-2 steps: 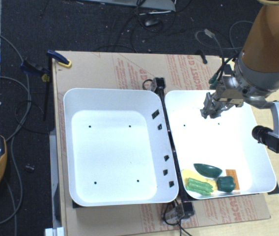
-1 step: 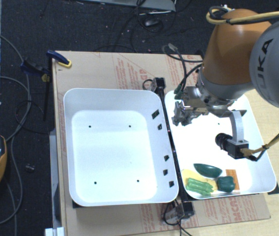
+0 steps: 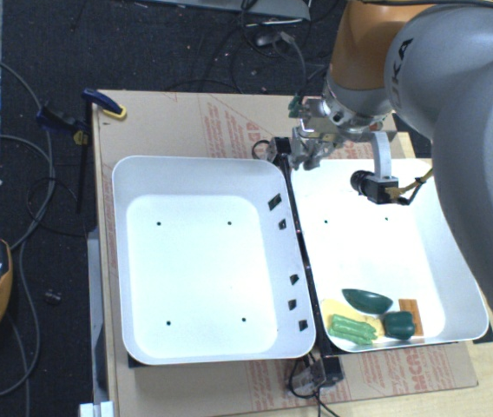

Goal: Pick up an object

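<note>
A grey KUKA arm with an orange band poises its gripper [image 3: 309, 150] over the far edge of the right bin [image 3: 455, 259]; whether anything is held cannot be told. Well apart, in the bin's near corner, cluster a ridged light-green piece [image 3: 351, 328], a glossy dark-green oval [image 3: 367, 301], a dark-green block [image 3: 398, 324], and what may be a yellow slab [image 3: 337, 307]. The left bin [image 3: 134, 259] is smooth white plastic.

Bright, even overhead light; soft shadows, slight graininess, mild glare on bins [image 3: 134, 181].
</note>
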Tool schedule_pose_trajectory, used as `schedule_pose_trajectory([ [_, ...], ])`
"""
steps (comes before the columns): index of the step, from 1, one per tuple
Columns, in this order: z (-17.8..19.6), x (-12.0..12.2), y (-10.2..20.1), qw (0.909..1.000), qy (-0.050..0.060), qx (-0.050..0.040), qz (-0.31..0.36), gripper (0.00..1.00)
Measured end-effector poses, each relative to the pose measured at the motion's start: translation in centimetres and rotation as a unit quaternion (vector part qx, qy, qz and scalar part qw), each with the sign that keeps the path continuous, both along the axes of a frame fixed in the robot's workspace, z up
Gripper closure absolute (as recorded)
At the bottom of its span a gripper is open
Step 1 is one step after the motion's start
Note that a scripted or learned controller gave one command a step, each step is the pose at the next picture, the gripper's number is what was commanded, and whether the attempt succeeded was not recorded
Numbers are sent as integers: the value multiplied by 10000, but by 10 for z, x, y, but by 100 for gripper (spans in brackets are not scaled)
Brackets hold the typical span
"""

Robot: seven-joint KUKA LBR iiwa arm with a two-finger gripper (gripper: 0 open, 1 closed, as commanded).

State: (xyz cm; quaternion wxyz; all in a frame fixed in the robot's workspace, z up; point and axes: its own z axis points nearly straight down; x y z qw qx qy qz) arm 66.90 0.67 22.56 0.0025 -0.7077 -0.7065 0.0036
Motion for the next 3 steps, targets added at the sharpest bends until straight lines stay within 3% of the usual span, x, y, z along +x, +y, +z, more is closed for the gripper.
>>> schedule_pose_trajectory([
  [1,-39,-133,54,10000,-20,12,29,100],
  [2,-19,-63,-24,10000,-58,-3,-17,100],
  [3,154,-17,5,9999,-105,13,21,100],
])
